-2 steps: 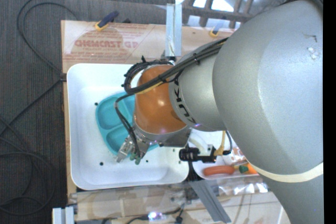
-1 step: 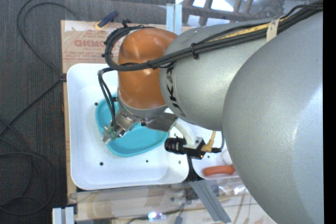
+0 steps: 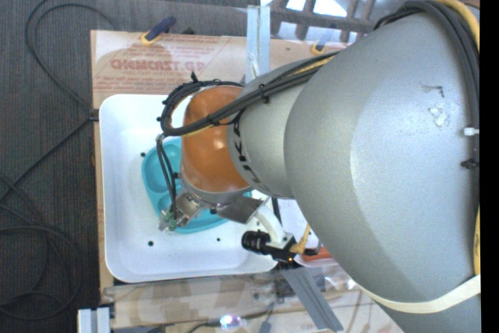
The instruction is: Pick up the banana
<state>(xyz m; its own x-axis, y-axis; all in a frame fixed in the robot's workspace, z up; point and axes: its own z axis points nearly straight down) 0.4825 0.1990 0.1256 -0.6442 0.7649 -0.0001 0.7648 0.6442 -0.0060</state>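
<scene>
The grey arm (image 3: 366,152) with its orange band (image 3: 210,140) covers most of the left white bin (image 3: 125,168), hanging over a teal dish (image 3: 156,183) and black cables (image 3: 168,160). The hand (image 3: 170,218) sits low over the dish. The banana cannot be made out. Red print on the cardboard (image 3: 156,62) is too blurred to read.

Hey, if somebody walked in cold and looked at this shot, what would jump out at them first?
The huge grey arm covers the right half of the view, reaching in over the bench. Its orange band hangs over the left white bin, with the gripper low over a teal dish in that bin. No banana can be made out from here.
</scene>
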